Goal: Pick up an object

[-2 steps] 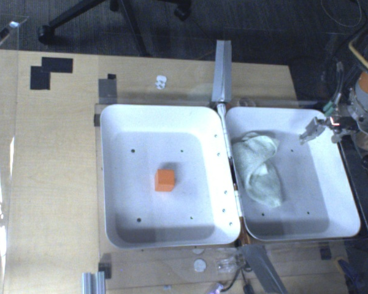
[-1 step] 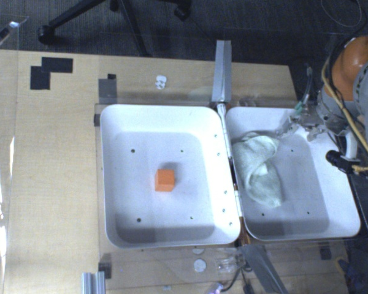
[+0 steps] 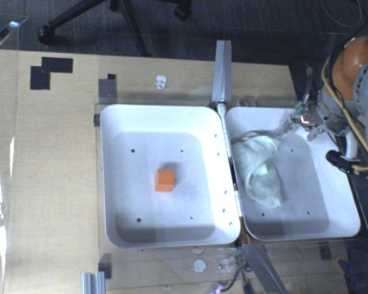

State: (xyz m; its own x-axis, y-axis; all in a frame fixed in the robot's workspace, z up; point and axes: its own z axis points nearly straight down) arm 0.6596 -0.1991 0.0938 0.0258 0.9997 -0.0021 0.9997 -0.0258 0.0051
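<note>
Grey metal gripper (image 3: 292, 122) sits at the upper right corner of the right shallow white plastic bin (image 3: 340, 222), low over the rim, with the arm's orange band (image 3: 346, 66) above it at the frame's right edge. Cannot tell whether it is open or closed; its tip is small and cluttered by cables. It points toward the pale crumpled cloth (image 3: 259, 170) and looks to be touching or nearly touching the cloth's upper right edge; cannot tell which, and nothing is seen held.

Cloth lies bunched against the left wall of the right bin, close to the divider where the two bins meet. Judgement: a soft heap like this offers folds to pinch, so it seems the likelier target from this pose.

Small orange cube (image 3: 165, 180) rests alone near the middle of the left shallow white plastic bin (image 3: 119, 225), well apart from the gripper and from every wall, easy to reach from above.

Both bins sit side by side on the light wooden desk (image 3: 49, 182), held by a grey metal bracket (image 3: 221, 72) at the far seam. Black tape patches (image 3: 48, 71) mark the desk's far left.

No brands, labels or readable writing anywhere
</note>
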